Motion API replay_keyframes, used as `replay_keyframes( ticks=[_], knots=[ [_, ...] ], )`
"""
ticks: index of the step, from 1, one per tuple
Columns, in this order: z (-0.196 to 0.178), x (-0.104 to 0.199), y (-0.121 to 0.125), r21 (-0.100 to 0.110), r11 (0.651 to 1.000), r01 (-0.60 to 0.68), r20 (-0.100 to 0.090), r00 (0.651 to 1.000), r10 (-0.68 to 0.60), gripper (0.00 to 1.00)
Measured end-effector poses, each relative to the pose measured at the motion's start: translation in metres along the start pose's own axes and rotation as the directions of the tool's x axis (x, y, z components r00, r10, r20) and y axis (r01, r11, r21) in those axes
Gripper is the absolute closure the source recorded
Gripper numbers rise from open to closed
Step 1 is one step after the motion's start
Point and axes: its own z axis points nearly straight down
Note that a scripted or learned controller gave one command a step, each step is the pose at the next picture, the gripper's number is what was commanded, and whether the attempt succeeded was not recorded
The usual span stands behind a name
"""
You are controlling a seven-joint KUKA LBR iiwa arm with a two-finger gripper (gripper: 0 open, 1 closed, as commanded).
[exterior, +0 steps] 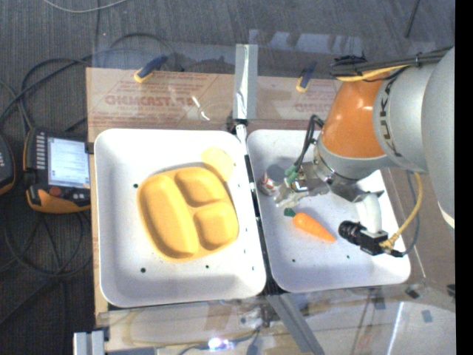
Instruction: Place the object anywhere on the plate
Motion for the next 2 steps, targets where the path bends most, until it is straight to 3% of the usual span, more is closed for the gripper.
replay_keyframes(
  ticks=[1,2],
  knots=[
    [-0.02,-0.021,-0.025,-0.002,0.986,0.166,0.0,0.986,-0.166,1.0],
    [-0.041,0.067,-0.001,-0.002,0.968,0.25,-0.002,0.968,-0.25,1.0]
  ],
)
